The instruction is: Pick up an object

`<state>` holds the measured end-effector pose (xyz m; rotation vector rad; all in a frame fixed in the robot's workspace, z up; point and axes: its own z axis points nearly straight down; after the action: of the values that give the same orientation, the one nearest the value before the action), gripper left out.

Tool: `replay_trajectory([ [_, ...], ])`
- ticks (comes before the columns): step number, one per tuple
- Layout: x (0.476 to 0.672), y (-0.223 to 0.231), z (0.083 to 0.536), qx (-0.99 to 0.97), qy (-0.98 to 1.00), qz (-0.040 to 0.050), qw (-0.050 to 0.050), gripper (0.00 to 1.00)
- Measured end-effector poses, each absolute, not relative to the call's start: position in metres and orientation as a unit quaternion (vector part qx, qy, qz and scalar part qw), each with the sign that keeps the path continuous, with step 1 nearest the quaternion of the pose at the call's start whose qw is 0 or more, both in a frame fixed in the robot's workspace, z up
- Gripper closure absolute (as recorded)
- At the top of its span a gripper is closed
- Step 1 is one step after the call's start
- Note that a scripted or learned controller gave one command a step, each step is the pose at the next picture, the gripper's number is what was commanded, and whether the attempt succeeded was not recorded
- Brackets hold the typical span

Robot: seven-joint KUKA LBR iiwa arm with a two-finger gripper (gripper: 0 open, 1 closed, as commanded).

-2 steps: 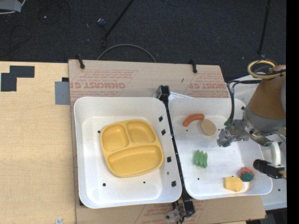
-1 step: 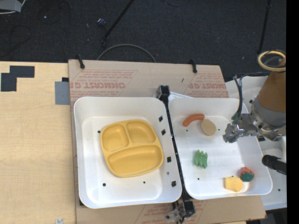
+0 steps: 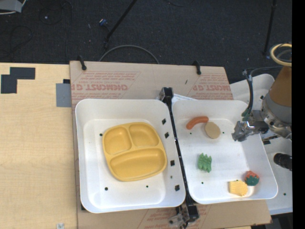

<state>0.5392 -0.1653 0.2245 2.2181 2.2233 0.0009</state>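
The right bin (image 3: 224, 199) holds several small toy foods. An orange-red sausage (image 3: 197, 122) lies near its back, with a beige round piece (image 3: 212, 130) touching it on the right. A green leafy piece (image 3: 205, 162) sits in the middle. A yellow chunk (image 3: 238, 188) and a red piece with a green top (image 3: 252, 178) rest in the front right corner. My gripper (image 3: 241, 130) hovers at the bin's right side, just right of the beige piece, with nothing seen in it.
The left bin (image 3: 88, 128) carries a yellow divided plate (image 3: 135, 151). A black divider (image 3: 174, 147) runs between the bins. The arm's grey body and orange band (image 3: 284, 87) stand over the right bin's right rim.
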Motion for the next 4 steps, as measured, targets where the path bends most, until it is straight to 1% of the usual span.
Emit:
replay_trajectory([
  [1, 0.548, -0.111, 0.214, 0.705, 0.709, -0.0001, -0.002, 1.0],
  [2, 0.561, -0.058, 0.225, 0.705, 0.709, -0.0005, -0.001, 1.0],
  [3, 0.56, -0.005, 0.228, 0.705, 0.709, -0.0002, -0.002, 1.0],
  [4, 0.577, 0.042, 0.219, 0.706, 0.708, -0.0009, -0.001, 1.0],
])
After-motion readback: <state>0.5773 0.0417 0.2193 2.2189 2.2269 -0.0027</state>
